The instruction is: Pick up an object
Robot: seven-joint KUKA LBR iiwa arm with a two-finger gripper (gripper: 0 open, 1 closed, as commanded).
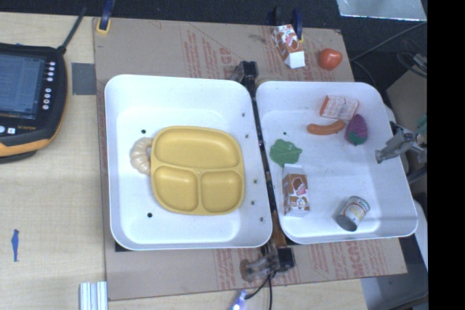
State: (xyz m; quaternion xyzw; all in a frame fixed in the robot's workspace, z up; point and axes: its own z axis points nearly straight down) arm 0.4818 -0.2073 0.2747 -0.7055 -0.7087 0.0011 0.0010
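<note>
Far to the tool's left we see a black and orange handheld pendant (25, 98) on the table (43, 214). Nearer, the left bin (123, 94) holds a yellow divided tray (196, 169) with a pale round thing (139, 155) touching its far side. The right bin (385, 225) lies just beside the tool. In it, moving toward the tool, we find a green leafy piece (285, 152), a small brown carton (296, 194), a sausage (325, 128), a red-and-white packet (338, 107), a tin can (352, 213) on its side, and a purple fruit (357, 129), the closest of them. Beyond the bin sit a small carton (289, 46) and a red tomato (330, 59). The tool (392, 149) hangs over the bin's right rim, its fingers apart, gripping nothing.
</note>
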